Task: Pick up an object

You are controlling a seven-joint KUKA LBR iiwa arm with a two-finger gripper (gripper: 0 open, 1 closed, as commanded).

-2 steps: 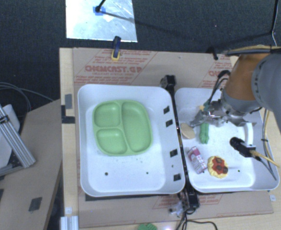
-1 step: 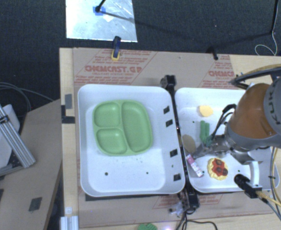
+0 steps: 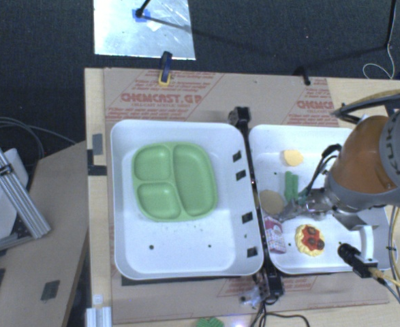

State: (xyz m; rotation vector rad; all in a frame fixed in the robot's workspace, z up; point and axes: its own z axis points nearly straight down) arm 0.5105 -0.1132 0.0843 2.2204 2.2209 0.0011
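The reach step is being judged underway: the gripper [image 3: 296, 208] is being held low over the green stick [image 3: 291, 184]; its opening cannot be told. Closing squarely is being called for next.

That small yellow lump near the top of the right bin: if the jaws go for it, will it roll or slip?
The yellow lump looks rounded with no flat faces, so it may roll when nudged. Its surface seems smooth, so it could squirt out of a pinch. It lies apart from the green stick, so a push would probably send it across the right bin floor.

The bench [image 3: 206, 90] bears a left bin [image 3: 125, 251] and a right bin [image 3: 268, 142], side by side.
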